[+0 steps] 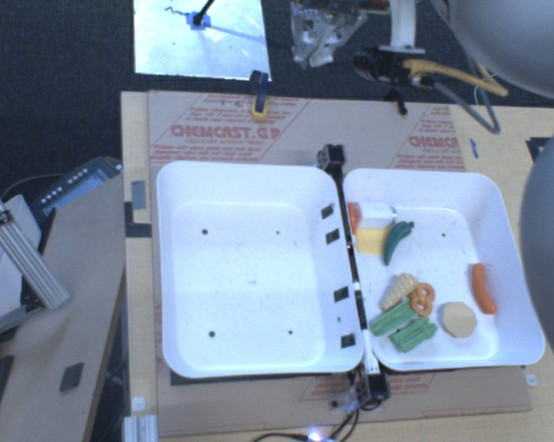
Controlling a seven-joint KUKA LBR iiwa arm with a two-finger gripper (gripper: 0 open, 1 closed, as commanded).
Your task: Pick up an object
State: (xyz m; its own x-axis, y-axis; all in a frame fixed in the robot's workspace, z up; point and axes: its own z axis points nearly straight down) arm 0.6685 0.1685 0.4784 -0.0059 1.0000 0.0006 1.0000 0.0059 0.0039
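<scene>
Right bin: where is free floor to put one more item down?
In the right bin, bare floor lies between the green pepper and the sausage, toward the far right corner. The near left part is crowded: pretzel, corn, green pieces.

The tool [318,37] hangs beyond the right bin [498,247], which carries a sausage [482,288], pretzel [422,297] and chilli [398,240].

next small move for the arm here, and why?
Probably bring the gripper over the right bin and down toward a loner such as the orange sausage. The gripper sits high, beyond the bins' far edge, with nothing between its jaws. Every item lies in the right bin, and the sausage sits apart from the clustered pieces, so it looks the easiest pick.
</scene>
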